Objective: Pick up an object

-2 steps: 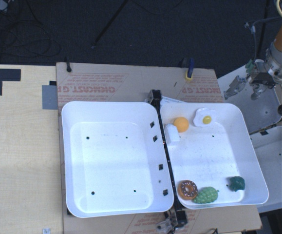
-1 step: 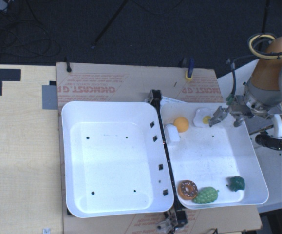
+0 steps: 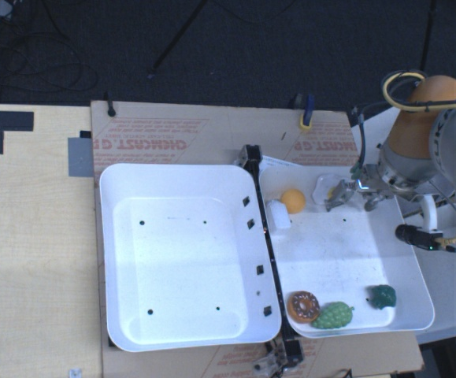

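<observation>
Near the right bin's (image 3: 417, 290) far edge I see the gripper (image 3: 346, 194) hovering, nothing visibly held; finger state unclear. Orange ball (image 3: 294, 201) sits by the far-left corner: probably light, smooth, rolls easily. I'd grasp across its widest middle.

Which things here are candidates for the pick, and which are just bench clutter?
Candidates, in the right bin:
orange ball
white object
donut
green grapes
dark green toy

Clutter:
left bin
cardboard sheet
blue clamp

The hand hangs over the right bin.
</observation>
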`<state>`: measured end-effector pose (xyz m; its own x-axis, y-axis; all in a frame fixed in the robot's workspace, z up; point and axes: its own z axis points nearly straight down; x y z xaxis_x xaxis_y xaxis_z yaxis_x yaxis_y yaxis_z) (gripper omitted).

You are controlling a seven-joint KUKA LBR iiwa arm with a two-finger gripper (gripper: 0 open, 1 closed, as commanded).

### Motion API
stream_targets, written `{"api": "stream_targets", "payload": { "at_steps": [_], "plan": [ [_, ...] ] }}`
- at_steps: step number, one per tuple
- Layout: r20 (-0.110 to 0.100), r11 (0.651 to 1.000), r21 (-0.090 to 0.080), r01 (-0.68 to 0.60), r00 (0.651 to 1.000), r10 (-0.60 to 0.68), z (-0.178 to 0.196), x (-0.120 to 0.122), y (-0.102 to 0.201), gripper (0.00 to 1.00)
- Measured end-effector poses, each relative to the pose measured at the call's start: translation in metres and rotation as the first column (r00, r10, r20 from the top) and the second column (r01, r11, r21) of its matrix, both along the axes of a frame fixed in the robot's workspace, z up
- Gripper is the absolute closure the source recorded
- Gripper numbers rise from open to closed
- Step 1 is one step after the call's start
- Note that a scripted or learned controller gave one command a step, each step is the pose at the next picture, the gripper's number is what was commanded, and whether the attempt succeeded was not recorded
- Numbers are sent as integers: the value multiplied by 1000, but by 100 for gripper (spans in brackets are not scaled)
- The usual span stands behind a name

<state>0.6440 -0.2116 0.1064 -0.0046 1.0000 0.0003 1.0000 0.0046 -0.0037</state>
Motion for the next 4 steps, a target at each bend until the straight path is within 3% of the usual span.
{"api": "stream_targets", "payload": {
  "at_steps": [1, 2, 3, 4],
  "plan": [
    [1, 1000, 0, 0, 1000, 0, 12, 0, 0, 100],
    [9, 1000, -2, 8, 1000, -8, 107, -21, -3, 100],
    [2, 1000, 0, 8, 1000, -8, 100, -21, -3, 0],
    [-10, 1000, 4, 6, 1000, -6, -21, -51, 0, 0]
  ]
}}
